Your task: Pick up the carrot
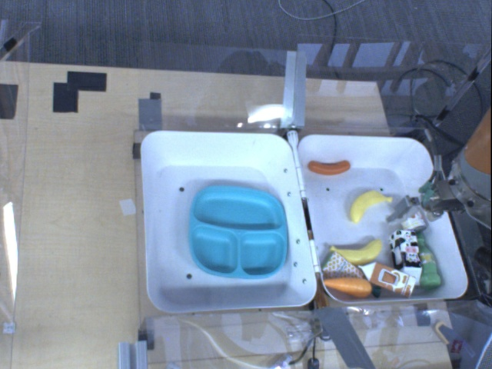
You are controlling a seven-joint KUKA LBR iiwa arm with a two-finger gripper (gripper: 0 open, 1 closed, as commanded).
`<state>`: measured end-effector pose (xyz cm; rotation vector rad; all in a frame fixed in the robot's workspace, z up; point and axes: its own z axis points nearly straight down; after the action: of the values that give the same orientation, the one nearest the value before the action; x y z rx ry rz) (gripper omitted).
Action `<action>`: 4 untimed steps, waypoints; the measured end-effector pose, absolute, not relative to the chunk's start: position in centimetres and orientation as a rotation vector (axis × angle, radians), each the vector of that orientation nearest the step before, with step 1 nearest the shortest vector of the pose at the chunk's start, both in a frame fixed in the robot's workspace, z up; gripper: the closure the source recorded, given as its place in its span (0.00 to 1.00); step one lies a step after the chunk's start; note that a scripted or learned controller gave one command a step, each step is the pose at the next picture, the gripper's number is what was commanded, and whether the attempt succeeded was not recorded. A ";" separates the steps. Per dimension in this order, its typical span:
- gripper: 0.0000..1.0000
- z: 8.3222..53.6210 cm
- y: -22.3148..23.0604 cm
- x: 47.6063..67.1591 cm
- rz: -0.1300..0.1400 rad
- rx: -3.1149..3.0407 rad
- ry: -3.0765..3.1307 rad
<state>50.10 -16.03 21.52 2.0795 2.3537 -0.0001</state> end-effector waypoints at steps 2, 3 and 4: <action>0.00 17.3 -15.2 48.9 0.001 1.874 2.519; 0.00 14.4 -18.8 48.9 0.000 1.951 2.463; 1.00 15.2 -18.8 49.1 0.001 1.950 2.462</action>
<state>49.07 -18.85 15.17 1.9495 2.4621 0.0010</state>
